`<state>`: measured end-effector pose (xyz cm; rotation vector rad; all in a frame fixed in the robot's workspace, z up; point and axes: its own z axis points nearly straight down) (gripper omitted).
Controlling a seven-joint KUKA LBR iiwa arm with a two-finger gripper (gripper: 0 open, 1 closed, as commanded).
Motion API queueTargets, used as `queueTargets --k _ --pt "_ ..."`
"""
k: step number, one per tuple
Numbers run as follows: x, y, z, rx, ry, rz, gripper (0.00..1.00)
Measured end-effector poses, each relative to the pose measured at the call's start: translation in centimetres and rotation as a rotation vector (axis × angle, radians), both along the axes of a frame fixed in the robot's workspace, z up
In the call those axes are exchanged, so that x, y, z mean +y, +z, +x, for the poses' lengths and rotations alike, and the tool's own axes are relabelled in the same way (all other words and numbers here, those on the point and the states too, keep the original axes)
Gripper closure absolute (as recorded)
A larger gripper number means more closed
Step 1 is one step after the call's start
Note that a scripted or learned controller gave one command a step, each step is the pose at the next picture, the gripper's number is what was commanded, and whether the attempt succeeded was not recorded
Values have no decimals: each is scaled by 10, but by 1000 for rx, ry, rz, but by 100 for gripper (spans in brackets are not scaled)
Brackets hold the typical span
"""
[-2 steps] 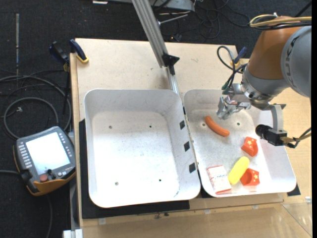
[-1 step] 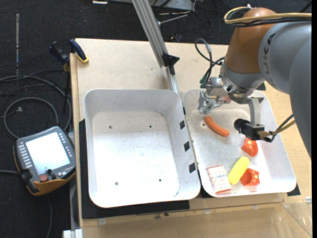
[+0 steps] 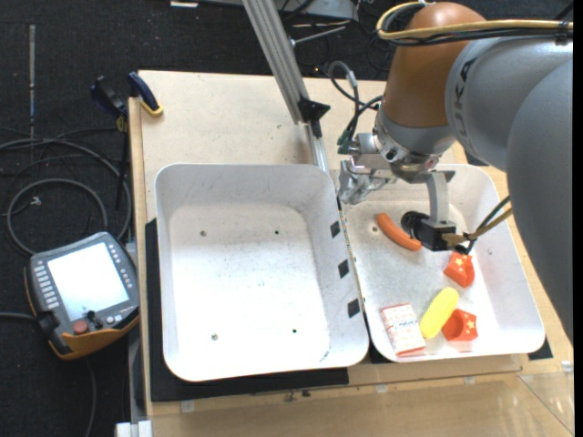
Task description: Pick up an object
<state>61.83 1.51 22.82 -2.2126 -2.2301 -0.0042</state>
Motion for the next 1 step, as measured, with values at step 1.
queueTargets --k 1 --pt "54 11 1 0 1 1 100"
